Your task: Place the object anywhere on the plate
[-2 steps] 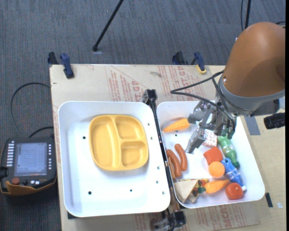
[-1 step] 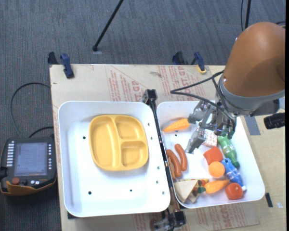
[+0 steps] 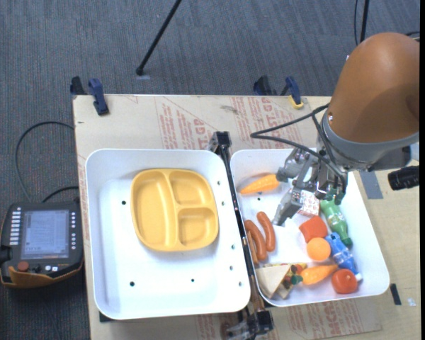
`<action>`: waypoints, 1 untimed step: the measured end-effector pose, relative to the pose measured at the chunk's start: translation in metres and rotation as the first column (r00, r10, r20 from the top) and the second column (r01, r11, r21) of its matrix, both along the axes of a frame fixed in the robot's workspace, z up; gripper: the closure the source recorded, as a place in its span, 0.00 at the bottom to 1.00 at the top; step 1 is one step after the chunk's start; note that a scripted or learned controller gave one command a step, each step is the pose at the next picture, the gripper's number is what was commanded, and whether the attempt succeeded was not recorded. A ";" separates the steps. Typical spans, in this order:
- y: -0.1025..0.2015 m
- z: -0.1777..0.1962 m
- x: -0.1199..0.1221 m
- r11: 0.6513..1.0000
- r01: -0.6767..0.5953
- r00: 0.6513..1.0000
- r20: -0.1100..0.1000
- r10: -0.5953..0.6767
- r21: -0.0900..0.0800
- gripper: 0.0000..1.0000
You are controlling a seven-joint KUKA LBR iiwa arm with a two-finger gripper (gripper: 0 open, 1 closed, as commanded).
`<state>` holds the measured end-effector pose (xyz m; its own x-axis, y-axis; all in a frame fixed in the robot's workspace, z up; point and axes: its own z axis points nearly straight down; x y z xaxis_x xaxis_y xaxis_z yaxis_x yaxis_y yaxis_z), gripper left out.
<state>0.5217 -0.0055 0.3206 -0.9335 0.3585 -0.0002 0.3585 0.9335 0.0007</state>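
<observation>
The claw [image 3: 292, 207] hung over the right-hand bin [image 3: 380, 261], fingers spread, pinching nothing. The nearest toys, two sausages [image 3: 260, 236], lay just below-left of it, long axes running roughly top to bottom. The yellow plate [image 3: 175, 209] sat well left, in the other bin [image 3: 113, 275].

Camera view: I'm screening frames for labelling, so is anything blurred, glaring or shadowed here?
Camera view: lighting is even, with soft shadows beside the yellow plate and under the gripper; the white bins show no harsh glare; the arm's orange band, close to the lens, looks soft, and the small toys read slightly fuzzy.
</observation>
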 end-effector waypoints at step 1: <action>0.000 0.000 0.000 1.000 0.000 1.000 0.000 0.000 0.000 0.00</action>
